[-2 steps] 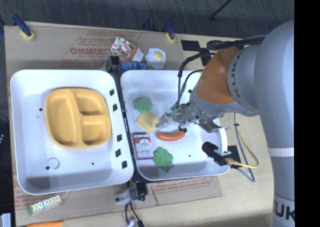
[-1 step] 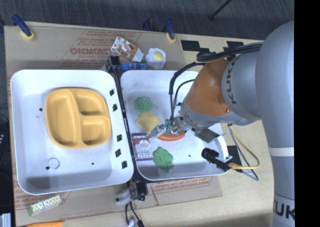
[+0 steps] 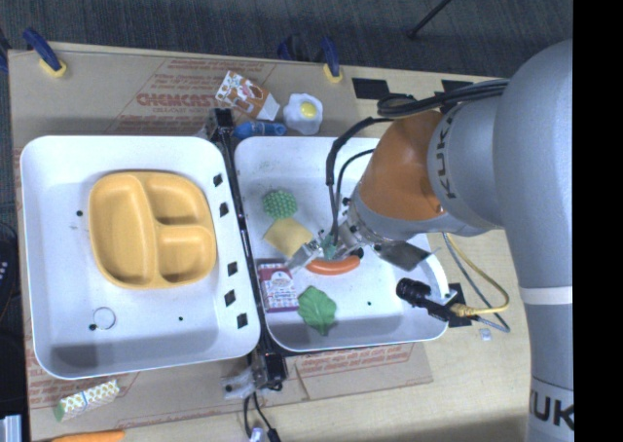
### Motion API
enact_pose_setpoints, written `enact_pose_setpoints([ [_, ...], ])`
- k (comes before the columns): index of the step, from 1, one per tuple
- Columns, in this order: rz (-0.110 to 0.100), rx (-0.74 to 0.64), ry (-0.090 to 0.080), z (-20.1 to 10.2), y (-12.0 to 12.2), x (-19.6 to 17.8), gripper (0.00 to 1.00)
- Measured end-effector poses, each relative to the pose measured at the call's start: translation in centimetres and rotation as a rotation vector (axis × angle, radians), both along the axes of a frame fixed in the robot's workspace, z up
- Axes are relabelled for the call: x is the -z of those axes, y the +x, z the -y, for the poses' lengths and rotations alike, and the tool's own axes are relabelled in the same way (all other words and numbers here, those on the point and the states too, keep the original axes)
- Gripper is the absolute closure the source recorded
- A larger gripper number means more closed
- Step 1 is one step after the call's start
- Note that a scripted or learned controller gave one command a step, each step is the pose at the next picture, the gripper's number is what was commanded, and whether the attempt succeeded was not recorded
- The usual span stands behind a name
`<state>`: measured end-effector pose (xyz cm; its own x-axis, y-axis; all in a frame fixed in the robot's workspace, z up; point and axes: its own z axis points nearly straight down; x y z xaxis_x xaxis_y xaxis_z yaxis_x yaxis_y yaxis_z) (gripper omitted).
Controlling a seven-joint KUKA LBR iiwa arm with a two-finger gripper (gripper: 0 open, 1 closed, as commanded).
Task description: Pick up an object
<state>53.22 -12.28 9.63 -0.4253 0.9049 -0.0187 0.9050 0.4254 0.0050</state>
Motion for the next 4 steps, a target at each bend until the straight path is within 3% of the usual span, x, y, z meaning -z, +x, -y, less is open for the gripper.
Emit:
enact_pose_setpoints([
  [1, -0.018, -0.277, 0.014, -2.4, -1.9, 0.5, 0.0],
  [2, -0.016, -0.615, 0.009, 3.4, -3.3, -10.1, 0.0],
  [3, -0.018, -0.516, 0.012, 4.4, 2.8, -0.4, 0.0],
  [4, -0.021, -0.853, 0.011, -2.8, -0.2, 0.5, 0.0],
])
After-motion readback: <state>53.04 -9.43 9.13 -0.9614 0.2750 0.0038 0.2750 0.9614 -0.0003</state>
